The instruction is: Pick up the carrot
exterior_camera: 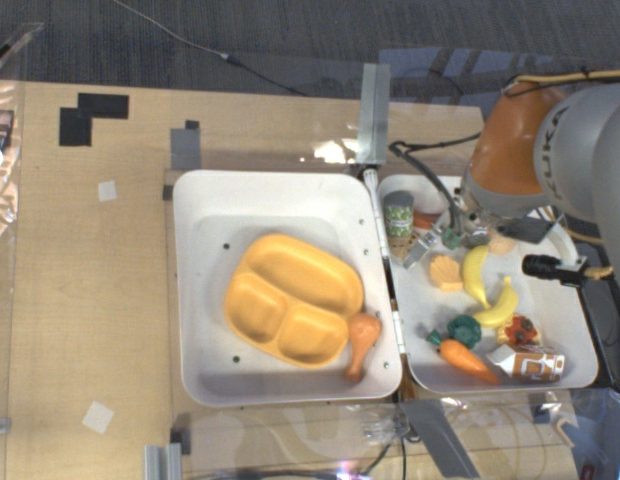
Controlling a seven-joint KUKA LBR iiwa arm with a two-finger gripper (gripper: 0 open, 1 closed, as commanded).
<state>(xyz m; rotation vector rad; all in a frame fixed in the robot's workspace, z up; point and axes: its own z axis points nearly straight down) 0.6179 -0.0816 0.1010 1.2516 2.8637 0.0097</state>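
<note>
On the worktop (90, 298), the left bin (190, 268) carries a yellow divided plate (290, 298) with a toy drumstick (360, 343) at its four o'clock. In the right bin (588, 363), the hand (452, 234) sits at ten o'clock; I cannot tell its grip. The carrot (466, 358) lies at six o'clock, touching a green piece (464, 330), near a banana (487, 286) and small bottle (530, 366). Best descend over the orange body, closing across its width, clear of those neighbours.

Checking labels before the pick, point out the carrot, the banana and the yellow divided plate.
carrot (467, 359), camera view, middle of its orange body.
banana (482, 284), camera view, its curved middle.
yellow divided plate (290, 296), camera view, centre ridge.
</note>
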